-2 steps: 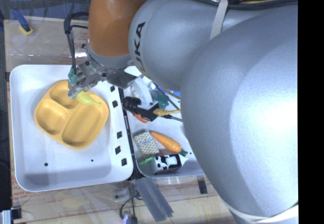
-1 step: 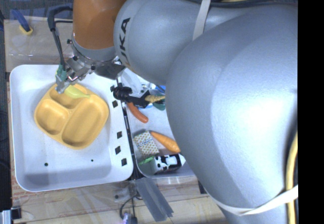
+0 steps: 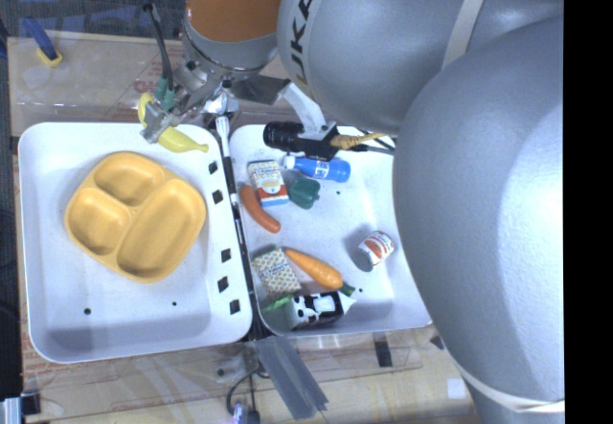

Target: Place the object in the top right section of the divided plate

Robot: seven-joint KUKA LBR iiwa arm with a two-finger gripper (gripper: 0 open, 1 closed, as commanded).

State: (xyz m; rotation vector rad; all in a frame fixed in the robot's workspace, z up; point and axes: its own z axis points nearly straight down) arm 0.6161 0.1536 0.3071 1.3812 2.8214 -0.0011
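Observation:
A yellow divided plate [image 3: 134, 212] lies in the left bin [image 3: 57, 317], its three sections bare. Just beyond the plate's far edge, at the bin's back wall, is a yellow banana [image 3: 185, 141]. My gripper [image 3: 155, 128] reaches down over the banana's middle, and the fruit shows on both sides of the fingers, so the gripper looks shut on it. The banana's middle is hidden by the gripper.
The right bin [image 3: 402, 307] holds a blue bottle [image 3: 323, 168], a small carton [image 3: 267, 177], a green pepper [image 3: 304, 190], a red sausage [image 3: 259, 210], a carrot [image 3: 312, 268], a checkered packet [image 3: 275, 270], a black-and-white bottle [image 3: 317, 309] and a can [image 3: 376, 248]. The arm looms over the right side.

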